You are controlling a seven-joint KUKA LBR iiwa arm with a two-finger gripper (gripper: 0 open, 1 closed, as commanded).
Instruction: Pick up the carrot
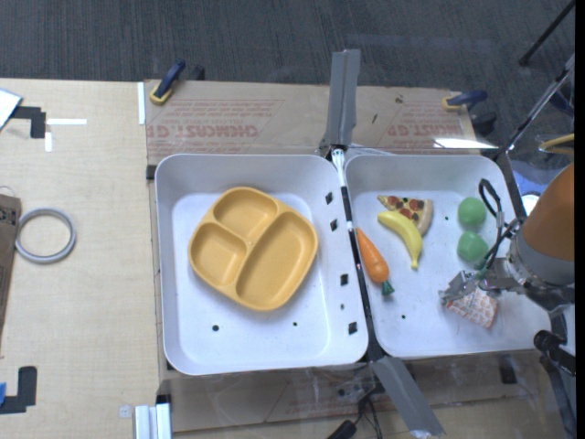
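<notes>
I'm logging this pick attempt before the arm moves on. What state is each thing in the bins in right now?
carrot: lying free at the right bin's left wall, not gripped
banana: lying flat, touching the pizza slice
pizza slice: flat
two green balls: resting side by side
yellow divided plate: upright, in the left bin
gripper: low over a crumpled packet

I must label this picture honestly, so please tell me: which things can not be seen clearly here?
- Gripper: small and cluttered in the camera view; fingers' state unclear.
- Pale patterned object under the gripper: too blurred to identify.
- Arm: cut off by the right edge.
- Carrot: lies against the right bin's left wall; whether it touches the wall is unclear.
</notes>
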